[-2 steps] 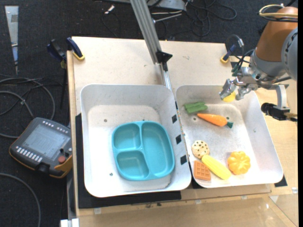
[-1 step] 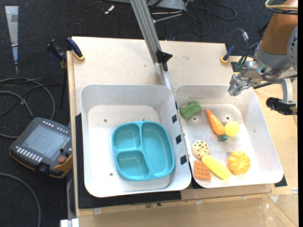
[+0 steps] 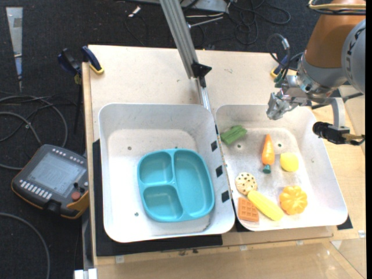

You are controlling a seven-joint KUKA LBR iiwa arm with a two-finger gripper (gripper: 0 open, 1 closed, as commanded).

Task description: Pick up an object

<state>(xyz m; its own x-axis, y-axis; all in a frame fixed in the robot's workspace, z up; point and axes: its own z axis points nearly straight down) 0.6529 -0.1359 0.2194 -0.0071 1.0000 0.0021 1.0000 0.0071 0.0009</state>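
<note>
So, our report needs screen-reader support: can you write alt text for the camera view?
A robot arm's pincer hovers over the right bin's far edge, above toy foods: a carrot, lemon, cookie and waffle. The left bin holds a blue divided plate.

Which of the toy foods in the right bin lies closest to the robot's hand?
The orange plastic carrot with the green stem. It lies just below the gripper, nearer than the green bean-like piece or the small yellow lemon.
</note>
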